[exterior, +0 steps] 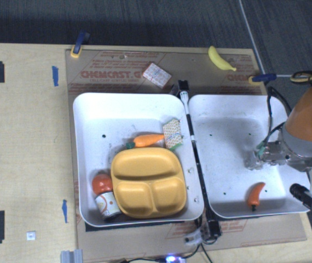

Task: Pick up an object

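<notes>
Of the two shallow white plastic bins, the left one (90,147) was crowded by a big yellow sectioned tray (148,181), so I hung my gripper (254,161) in the right bin (221,119), where a small orange chili-shaped toy (255,194) lay apart, just below my gripper; whether it was spread or closed, I couldn't tell.

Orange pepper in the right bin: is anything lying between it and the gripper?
Nothing visible. The orange pepper lies alone on the right bin's floor, just below the gripper in the camera view, with bare white floor between them.
</notes>
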`<state>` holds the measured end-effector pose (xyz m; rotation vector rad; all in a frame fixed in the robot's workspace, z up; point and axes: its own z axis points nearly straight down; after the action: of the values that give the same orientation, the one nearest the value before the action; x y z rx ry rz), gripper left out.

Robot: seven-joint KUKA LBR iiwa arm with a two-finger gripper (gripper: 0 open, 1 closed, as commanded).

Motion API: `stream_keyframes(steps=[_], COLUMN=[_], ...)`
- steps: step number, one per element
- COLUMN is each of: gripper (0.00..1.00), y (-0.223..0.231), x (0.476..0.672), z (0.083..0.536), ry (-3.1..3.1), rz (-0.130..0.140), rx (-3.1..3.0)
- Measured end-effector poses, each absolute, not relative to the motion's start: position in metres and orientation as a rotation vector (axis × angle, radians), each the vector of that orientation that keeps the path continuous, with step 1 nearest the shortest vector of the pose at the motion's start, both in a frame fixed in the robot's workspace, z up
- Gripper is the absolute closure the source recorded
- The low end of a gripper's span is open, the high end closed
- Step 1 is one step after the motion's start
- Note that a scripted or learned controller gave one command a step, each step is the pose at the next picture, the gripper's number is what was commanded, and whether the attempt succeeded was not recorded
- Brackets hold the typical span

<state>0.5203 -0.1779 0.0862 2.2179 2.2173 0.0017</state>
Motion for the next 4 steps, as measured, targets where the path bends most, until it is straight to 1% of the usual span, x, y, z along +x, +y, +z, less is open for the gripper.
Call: stream_keyframes(steps=[1,2,3,4], gripper=[1.0,1.0,1.0,1.0], y=[-0.109,-0.168,-0.131,-0.035], x=[0.553,0.591,0.525,0.483], z=[0.087,0.136,0.209,0.236], ry=[2.218,2.22,2.224,2.225], rz=[0.007,0.001,0.0,0.0], rx=[2.215,2.219,2.221,2.221])
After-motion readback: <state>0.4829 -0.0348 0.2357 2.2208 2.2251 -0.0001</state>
